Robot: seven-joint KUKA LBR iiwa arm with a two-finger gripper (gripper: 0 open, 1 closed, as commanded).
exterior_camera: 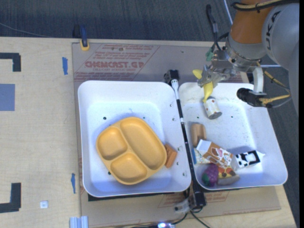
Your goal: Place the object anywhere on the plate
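Now pincer (207,82) clamped on banana (207,90) above right bin (273,141); yellow plate (131,149) in left bin (90,127).

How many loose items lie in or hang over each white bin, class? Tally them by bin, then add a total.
Left bin: 2, the yellow plate and orange piece.
Right bin: 6, the banana, can, brown piece, carton, purple toy, black-and-white toy.
Total: 8

arm in from right, wrist tilted down
gripper (209,82) low at the arm's end, orange band above the wrist
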